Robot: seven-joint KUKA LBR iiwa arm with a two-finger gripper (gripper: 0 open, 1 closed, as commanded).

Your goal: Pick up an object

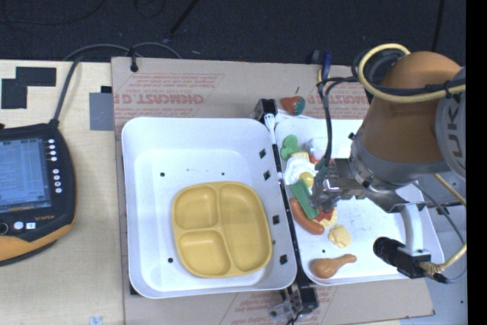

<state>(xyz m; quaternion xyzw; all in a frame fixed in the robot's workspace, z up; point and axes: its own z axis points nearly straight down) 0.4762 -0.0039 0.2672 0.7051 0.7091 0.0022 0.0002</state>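
The right bin [358,270] holds several toy foods along its left side. Among them are a green leafy piece [289,147], a yellow corn-like piece [306,179], a long green piece [301,199] and a red sausage [308,224]. A pale yellow lump [339,236] and a tan drumstick [332,265] lie nearer the front. My gripper [325,194] hangs low over this pile, right beside the long green piece and the sausage. The grey and orange arm hides the bin's right half.
The left bin [144,164] holds a yellow divided plate [221,228]. A small orange and green toy [291,104] sits at the right bin's far edge. A teach pendant [27,183] lies on the bench at the far left.
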